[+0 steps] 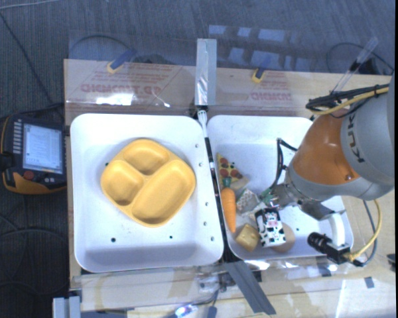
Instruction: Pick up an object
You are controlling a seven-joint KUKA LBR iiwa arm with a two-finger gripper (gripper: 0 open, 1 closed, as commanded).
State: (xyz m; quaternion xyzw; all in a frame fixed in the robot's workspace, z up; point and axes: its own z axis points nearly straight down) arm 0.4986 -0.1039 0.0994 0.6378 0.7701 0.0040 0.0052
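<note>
Gripper [270,222]: low in the right bin [252,138], over the black-and-white cow-patterned item [272,229]; whether it clasps anything I cannot tell.
Nearest object: the cow-patterned item, directly beneath, beside a tan block [247,236].
Carrot [229,209]: just left of the gripper, long axis running along the bin's divider.
Left bin [93,244]: yellow divided dish [148,181].

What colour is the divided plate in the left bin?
Yellow. The divided plate shows clearly in the camera view.
</note>
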